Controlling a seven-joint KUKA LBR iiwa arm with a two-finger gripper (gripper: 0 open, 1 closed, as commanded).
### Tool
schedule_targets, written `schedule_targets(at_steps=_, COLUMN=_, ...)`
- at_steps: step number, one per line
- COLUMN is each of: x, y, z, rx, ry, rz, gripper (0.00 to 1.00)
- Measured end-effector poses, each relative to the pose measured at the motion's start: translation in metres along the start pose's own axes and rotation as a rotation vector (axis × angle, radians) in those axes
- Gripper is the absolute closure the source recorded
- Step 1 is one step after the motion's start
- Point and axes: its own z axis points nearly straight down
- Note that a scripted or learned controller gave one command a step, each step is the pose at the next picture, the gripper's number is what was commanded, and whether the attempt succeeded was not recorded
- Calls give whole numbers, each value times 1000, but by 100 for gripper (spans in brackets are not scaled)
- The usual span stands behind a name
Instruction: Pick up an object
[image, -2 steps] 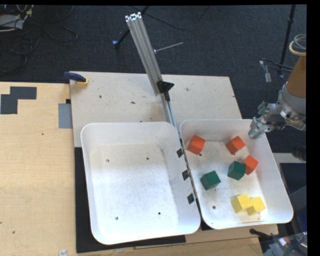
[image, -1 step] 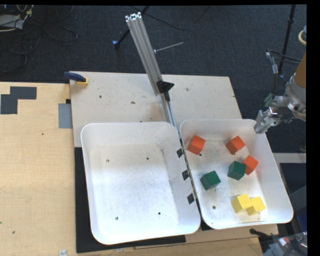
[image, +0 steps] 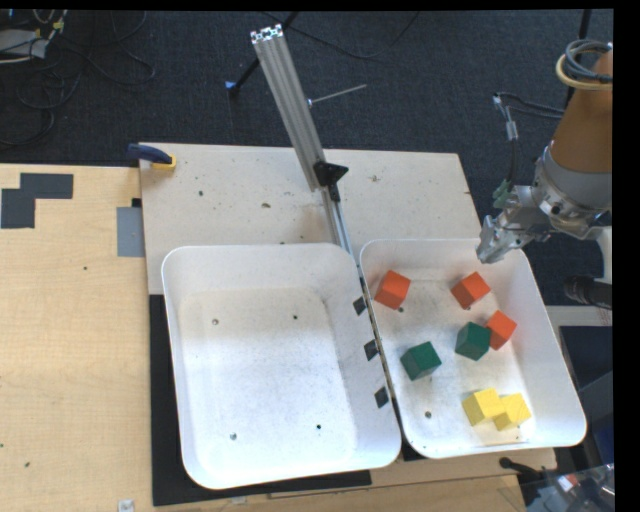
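Observation:
The right bin (image: 552, 330) holds several blocks: an orange cube (image: 393, 289) near its left wall, an orange cube (image: 470, 290) toward the back, a red-orange cube (image: 500, 328), two green cubes (image: 421, 359) (image: 472, 341) in the middle, and a yellow piece (image: 496, 408) at the front. My gripper (image: 493, 243) hangs over the bin's back right rim, up and to the right of the back orange cube, with nothing visibly between its fingers.
The left bin (image: 200, 300) lies beside the right one, with black clips along the shared wall. A slanted aluminium bar (image: 296, 110) rises behind the bins. A blue and yellow clamp (image: 152, 155) sits at the board's back left corner.

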Motion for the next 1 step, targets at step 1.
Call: schedule_targets(at_steps=1, x=53, y=4, z=-1, rx=1, ry=0, rz=0, gripper=100)
